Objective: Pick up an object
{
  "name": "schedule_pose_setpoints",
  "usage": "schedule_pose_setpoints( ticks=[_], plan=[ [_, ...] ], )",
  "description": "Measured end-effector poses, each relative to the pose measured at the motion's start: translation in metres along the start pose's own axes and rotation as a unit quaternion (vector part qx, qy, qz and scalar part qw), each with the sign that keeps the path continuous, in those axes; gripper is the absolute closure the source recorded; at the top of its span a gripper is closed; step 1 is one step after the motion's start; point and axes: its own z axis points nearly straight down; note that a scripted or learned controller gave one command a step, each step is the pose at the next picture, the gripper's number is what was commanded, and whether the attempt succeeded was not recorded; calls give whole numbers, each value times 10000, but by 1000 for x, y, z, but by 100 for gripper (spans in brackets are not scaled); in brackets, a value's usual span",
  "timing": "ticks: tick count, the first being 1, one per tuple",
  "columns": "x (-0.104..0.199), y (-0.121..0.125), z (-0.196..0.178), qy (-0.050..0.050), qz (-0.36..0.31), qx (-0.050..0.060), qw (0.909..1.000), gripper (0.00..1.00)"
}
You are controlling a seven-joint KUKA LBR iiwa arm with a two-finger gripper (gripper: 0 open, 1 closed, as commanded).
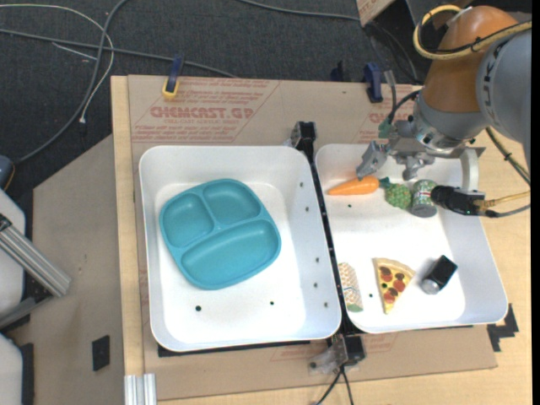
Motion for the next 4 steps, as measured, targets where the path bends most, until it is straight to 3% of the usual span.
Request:
schedule_pose_setpoints(
  ticks=[1, 2, 4],
  plan=[
    [5, 6, 59, 3, -12, 21, 10000, 0],
    [5, 8, 43, 0, -8, -21, 10000, 100],
    [4, 13, -67, -8, -8, -49, 10000, 100]
  ],
)
